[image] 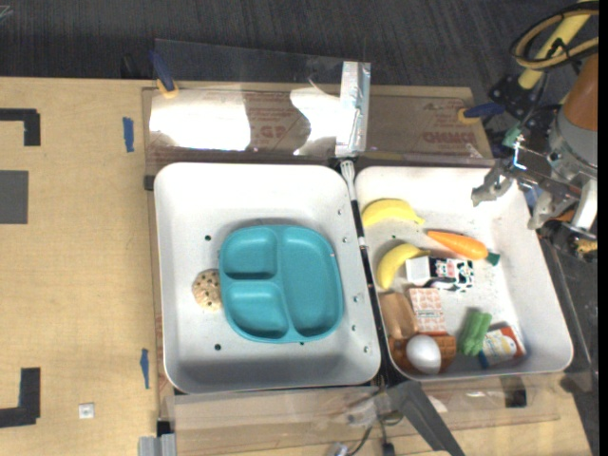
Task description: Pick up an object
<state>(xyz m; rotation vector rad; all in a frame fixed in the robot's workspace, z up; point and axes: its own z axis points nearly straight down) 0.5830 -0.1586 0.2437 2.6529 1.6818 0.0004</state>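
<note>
The gripper (pixel 510 186) hung at the right bin's (pixel 556 326) upper-right edge, clear of the clutter; whether its fingers were open or closed I could not tell. The nearest likely target — a toy carrot (pixel 457 244) — lay mid-bin beside two bananas (pixel 391 237), its long axis running left-right, tip toward lower right.

Grey KUKA arm w/ orange band (pixel 581 103) enters from the right edge, wrist bent toward upper right of view, its two-finger metal gripper (pixel 513 196) hanging low w/ fingers (pixel 489 188) spread apart, nothing seen betw. them, cabling looped above the wrist.
</note>
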